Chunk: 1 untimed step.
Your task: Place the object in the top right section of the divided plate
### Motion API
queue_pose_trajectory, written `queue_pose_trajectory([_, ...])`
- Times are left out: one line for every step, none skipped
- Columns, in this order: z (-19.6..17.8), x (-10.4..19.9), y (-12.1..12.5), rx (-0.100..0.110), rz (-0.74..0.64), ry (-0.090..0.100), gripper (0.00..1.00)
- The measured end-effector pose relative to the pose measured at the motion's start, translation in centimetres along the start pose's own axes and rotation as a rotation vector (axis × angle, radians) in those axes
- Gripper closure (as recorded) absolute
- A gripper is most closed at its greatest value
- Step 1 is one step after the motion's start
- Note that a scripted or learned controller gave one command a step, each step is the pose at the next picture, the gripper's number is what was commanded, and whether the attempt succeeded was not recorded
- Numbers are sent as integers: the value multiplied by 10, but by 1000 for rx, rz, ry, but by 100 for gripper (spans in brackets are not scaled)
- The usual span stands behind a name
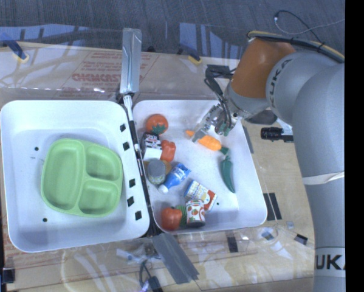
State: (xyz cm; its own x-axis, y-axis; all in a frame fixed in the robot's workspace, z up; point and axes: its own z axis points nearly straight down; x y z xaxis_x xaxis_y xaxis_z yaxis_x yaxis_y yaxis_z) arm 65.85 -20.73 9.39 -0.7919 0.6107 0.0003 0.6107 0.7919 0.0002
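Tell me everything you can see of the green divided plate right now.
The green divided plate is pale green and looks like smooth plastic, with rounded corners and three sections: one large on its left, two smaller on its right. All three hold nothing. It lies flat, slightly turned, on the floor of the left bin, apart from the walls. Nothing touches it; the gripper is over the right bin.

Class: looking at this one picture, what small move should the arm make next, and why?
Probably a short descent onto the orange carrot: the gripper hangs just above it in the right bin, while the green divided plate in the left bin holds nothing yet.
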Motion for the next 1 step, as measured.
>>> queue_pose_trajectory([0, 0, 0, 0, 0, -1, 0])
